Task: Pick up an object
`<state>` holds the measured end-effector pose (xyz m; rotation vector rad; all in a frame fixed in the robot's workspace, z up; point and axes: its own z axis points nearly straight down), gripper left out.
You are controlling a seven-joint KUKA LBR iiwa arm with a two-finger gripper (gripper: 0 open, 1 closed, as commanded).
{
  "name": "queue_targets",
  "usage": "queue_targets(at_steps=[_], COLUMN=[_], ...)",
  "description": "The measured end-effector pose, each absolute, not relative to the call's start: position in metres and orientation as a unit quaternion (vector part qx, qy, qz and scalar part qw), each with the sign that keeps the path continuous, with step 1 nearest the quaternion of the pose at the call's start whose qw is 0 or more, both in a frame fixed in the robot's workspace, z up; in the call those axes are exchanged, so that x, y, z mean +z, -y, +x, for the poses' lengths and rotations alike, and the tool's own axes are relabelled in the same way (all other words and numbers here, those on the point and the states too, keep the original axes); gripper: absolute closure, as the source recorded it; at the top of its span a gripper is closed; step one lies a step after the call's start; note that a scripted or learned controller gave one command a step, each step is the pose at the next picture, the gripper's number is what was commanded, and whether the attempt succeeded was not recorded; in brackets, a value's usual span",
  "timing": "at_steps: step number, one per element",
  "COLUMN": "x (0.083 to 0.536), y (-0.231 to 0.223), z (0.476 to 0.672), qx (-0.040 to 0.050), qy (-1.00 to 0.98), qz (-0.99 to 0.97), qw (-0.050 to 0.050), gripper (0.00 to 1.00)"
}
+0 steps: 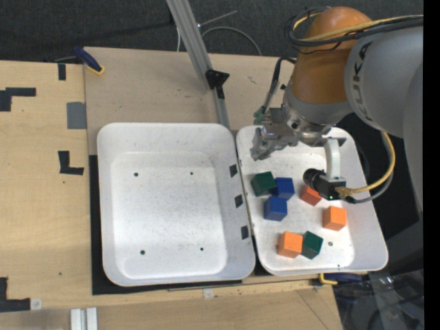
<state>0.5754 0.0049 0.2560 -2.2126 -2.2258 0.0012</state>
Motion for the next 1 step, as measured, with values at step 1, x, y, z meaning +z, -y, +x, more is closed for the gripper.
queue_targets(at_steps=[1], x=[0.2375], y=[-0.059], z=[0.5521], qx=[0.0012], qy=[0.709], qz=[-0.705], qw=[0.002], gripper=[1.0])
